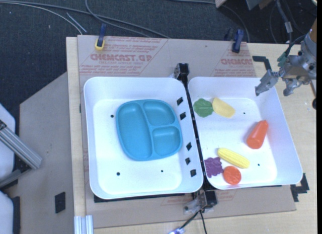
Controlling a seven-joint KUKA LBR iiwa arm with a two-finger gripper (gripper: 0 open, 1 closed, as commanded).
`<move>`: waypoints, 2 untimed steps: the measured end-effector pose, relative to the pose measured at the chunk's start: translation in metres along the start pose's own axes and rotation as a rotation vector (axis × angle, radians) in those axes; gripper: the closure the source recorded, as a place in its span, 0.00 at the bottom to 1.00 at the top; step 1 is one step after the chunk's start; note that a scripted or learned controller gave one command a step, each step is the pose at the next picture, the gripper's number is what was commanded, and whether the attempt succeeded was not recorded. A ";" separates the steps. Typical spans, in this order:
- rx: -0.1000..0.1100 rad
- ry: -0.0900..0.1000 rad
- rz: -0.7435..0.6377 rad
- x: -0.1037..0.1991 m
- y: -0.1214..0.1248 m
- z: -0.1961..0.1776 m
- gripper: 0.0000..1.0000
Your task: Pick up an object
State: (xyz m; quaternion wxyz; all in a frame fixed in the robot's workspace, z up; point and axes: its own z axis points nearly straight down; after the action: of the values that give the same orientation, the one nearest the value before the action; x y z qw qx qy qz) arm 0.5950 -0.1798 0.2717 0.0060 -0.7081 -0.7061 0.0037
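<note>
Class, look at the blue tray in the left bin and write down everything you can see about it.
The blue tray is a light blue, smooth, plastic-looking dish with rounded corners and three compartments: one long one on its left, two smaller ones on its right. Nothing lies in any of them. It sits flat on the floor of the left bin, turned slightly askew, roughly in the middle. It touches only the bin floor; the bin walls are apart from it.

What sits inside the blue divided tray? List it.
The blue divided tray lies in the left bin. Its three compartments show bare blue plastic, with no toy food in them. The bin floor under the tray is covered.
</note>
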 end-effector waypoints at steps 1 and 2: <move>-0.013 -0.003 -0.003 0.001 0.002 -0.008 0.00; -0.008 -0.002 -0.004 0.002 0.013 0.046 0.00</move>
State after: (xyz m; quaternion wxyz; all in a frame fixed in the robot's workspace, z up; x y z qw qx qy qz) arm 0.6071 -0.1775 0.2252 0.0024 -0.7066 -0.7076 0.0012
